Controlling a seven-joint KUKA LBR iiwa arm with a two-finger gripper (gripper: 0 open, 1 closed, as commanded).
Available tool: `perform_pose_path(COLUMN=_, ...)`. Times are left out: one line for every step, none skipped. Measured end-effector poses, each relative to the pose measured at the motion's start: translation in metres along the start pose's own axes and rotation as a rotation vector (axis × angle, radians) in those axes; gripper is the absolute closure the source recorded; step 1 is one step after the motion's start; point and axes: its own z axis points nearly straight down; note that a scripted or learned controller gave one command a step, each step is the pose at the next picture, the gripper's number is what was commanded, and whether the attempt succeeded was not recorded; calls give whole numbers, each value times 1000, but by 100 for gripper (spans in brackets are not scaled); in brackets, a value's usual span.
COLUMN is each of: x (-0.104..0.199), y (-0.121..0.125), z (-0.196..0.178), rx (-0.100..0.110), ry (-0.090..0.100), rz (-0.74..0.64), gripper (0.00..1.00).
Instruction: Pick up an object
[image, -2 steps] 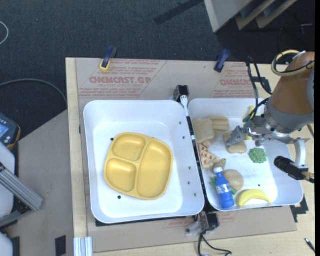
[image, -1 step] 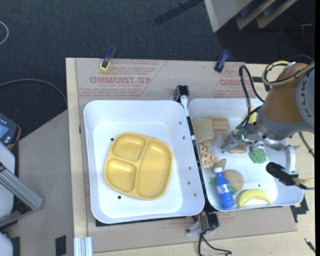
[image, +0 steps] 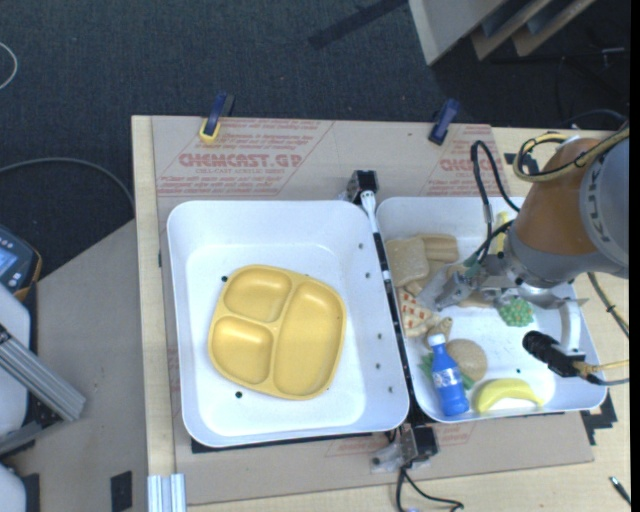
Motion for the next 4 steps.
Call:
perform_pose_path(x=-2, y=2, z=-13, rx=-9, ry=-5, rz=2, gripper=100)
perform_pose_path(x=-12, y=4, z=-66, rx=-7, ry=-3, rz=1, gripper=100)
perform_pose_path(x=-4, y=5, z=-124, rx=-7, ry=-3, rz=-1, gripper=100)
perform_pose_path(x=-4, y=6, z=-141, rx=-7, ry=-3, rz=-1, gripper=100)
